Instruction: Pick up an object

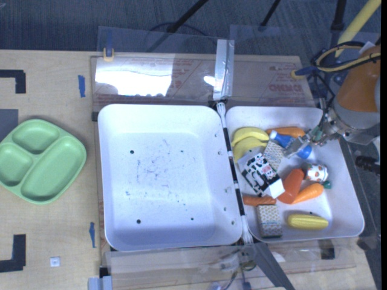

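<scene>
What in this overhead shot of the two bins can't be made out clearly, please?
- Gripper, camera view: small and blurred over the right bin; whether the jaws are open or hold anything cannot be told.
- Arm: cut off by the right edge.
- Black-and-white item: its print is too small to read.
- Orange toys: overlapping, so their lower parts are hidden by each other.

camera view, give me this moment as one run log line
hand over right bin, upper part | grip: cannot tell | objects lie in right bin | green tray on bench, left
</scene>
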Motion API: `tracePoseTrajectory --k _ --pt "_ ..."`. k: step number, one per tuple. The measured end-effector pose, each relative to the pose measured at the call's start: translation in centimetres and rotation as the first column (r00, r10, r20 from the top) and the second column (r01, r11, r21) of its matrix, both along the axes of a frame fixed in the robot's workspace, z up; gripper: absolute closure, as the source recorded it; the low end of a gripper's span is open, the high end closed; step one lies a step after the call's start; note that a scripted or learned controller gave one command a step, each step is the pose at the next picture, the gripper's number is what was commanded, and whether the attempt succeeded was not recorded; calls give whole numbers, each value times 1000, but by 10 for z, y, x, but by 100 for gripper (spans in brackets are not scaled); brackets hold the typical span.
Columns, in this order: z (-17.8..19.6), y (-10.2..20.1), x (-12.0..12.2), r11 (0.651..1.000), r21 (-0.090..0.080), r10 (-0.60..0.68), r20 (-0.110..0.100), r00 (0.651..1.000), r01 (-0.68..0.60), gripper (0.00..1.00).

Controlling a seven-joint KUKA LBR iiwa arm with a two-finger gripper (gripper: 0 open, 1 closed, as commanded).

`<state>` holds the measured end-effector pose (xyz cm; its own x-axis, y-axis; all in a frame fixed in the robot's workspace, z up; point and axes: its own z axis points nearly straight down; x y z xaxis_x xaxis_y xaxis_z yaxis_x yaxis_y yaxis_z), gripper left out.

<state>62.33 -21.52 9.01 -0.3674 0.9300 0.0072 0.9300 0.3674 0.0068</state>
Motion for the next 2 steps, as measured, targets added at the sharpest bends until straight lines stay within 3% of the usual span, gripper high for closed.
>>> tracePoseTrajectory --k 1,2 --pt "9 -5 -2 1000 -7 -4 -5 1000 4 100" --pt "85 44 16 999 -10 -45 0 999 45 100"
